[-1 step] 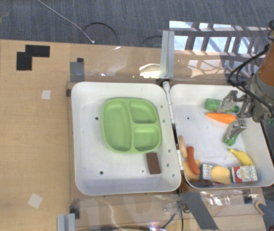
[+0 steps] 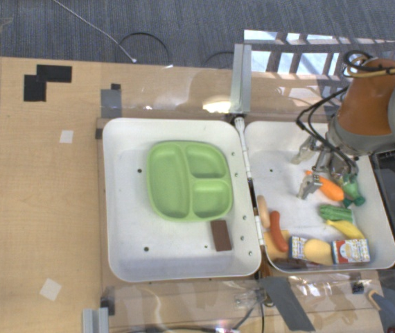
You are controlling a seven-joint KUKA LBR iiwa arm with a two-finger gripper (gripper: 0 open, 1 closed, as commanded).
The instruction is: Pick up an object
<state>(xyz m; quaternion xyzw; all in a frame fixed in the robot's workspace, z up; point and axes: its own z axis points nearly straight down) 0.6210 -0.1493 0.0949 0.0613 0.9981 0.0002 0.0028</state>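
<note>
Over the right bin's (image 2: 384, 255) far half, the gripper (image 2: 317, 180) hangs low above the white floor, its metal fingers splayed apart with nothing between them. Just beside it, toward the right wall, lies the toy carrot (image 2: 331, 190), orange with a green top (image 2: 353, 193), touching or nearly touching one fingertip; whether there is contact I cannot tell. That carrot looks like the likeliest target. To take it well, the jaws should straddle the orange body across its narrow width, not its length, so the wrist probably needs a small shift toward the right wall and a turn to square up with the carrot's axis before closing. Descending too far risks scraping the bin floor; closing off-centre would likely squirt the tapered piece sideways into the green vegetable (image 2: 335, 214) and yellow piece (image 2: 345, 228) lying close behind it. Other choices crowd the near edge: a sausage (image 2: 276, 222), a lemon-like piece (image 2: 316, 250) and a small carton (image 2: 350, 251). The left bin (image 2: 125, 255) carries a green divided plate (image 2: 187, 180) and a brown block (image 2: 220, 234), well apart from the arm.
</note>
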